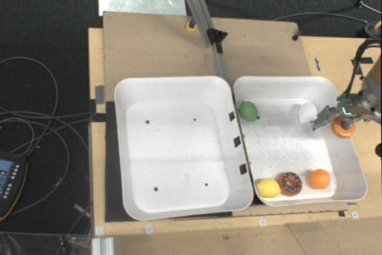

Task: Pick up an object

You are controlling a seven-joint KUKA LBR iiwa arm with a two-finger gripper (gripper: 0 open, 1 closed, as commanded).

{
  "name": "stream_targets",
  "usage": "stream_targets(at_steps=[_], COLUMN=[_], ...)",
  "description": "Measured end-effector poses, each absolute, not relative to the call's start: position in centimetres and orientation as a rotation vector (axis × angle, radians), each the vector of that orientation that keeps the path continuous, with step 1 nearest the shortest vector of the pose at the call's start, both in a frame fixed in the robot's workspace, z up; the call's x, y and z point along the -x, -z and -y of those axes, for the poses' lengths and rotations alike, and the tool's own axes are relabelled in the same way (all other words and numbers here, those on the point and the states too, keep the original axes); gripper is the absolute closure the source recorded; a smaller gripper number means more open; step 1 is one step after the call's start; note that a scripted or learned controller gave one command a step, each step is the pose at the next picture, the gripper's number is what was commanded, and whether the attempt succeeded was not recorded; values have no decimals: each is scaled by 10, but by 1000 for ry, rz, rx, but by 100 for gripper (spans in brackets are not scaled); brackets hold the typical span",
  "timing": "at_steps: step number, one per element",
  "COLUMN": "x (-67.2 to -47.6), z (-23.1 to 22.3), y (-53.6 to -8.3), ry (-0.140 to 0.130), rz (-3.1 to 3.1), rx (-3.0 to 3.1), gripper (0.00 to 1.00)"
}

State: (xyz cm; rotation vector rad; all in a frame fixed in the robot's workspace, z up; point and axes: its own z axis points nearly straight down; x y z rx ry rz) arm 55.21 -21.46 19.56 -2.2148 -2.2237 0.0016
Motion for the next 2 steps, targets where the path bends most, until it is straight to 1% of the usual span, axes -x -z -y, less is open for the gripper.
stream_targets(at_steps=[1,2], x=[-553,-551], z=[214,213], y=[-198,-156], ry=[2,-2], rz=[2228,2221], rx=[2216,2218], gripper=[0,0])
